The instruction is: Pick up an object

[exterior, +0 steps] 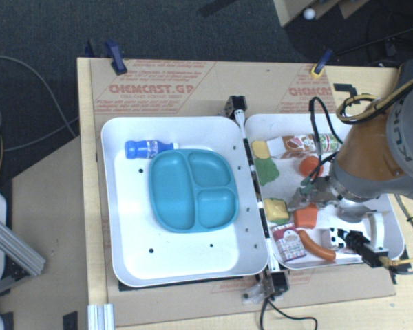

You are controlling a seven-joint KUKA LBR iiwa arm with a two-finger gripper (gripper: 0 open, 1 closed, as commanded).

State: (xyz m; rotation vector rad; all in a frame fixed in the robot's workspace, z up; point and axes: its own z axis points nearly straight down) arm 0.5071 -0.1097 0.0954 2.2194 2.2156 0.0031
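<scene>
Two white bins sit on your bench; the gripper point(308, 196) is down in the right bin point(394, 234) among toy food (orange block point(305, 217) just beside it). Its grip can't be made out, and nothing looks lifted yet.

Both white bins point(117, 184) look like smooth, faintly glossy plastic. The blue divided tray point(193, 189) is matt plastic. The bench point(193, 88) beneath is printed brown cardboard, and the floor point(41, 19) is dark rough carpet.
</scene>
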